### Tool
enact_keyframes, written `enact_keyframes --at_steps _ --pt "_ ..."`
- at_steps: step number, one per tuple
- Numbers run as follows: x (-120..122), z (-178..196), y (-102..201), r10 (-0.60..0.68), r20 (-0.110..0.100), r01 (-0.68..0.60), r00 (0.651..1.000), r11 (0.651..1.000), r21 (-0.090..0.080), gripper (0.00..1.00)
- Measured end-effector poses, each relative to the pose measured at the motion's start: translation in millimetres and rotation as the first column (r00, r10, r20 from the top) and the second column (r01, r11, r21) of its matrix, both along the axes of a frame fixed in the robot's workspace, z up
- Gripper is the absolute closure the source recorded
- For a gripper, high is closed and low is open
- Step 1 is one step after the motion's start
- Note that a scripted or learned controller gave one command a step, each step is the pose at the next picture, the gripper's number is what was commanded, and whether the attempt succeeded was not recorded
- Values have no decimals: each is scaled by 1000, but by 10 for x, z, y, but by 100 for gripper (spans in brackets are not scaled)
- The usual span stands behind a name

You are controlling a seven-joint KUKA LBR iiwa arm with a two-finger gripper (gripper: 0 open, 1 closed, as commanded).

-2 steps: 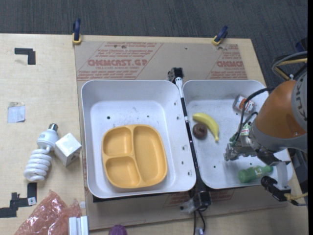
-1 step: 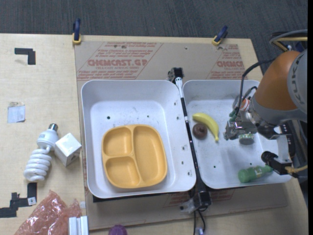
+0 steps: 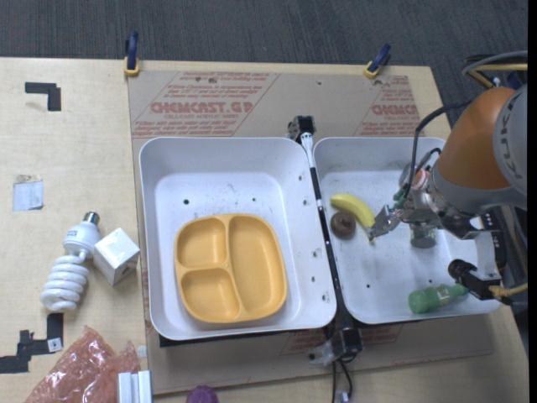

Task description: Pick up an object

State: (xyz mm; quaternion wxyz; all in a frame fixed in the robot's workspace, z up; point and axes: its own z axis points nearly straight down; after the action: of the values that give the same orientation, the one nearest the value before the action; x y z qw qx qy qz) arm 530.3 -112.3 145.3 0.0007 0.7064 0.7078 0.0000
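The right bin [image 3: 369,296] holds a yellow banana [image 3: 353,209], a small round brown object [image 3: 342,223] touching the banana's lower left side, and a green bottle [image 3: 436,297] lying on its side near the front right corner. My gripper [image 3: 402,230] hangs over the middle of this bin, just right of the banana, and stands open with nothing between its fingers. One fingertip [image 3: 380,225] points toward the banana's lower end. The left bin [image 3: 155,225] holds a yellow divided plate [image 3: 231,267].
The arm's orange band [image 3: 478,145] and cables cover the right bin's right side. On the bench left of the bins lie a spiral light bulb [image 3: 65,271], a white cube [image 3: 116,254] and a red mesh bag [image 3: 80,368].
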Motion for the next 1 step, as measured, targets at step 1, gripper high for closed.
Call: enact_keyframes --at_steps 1 --pt "-228 -533 103 -3 -2 3 1000 1000 1 0"
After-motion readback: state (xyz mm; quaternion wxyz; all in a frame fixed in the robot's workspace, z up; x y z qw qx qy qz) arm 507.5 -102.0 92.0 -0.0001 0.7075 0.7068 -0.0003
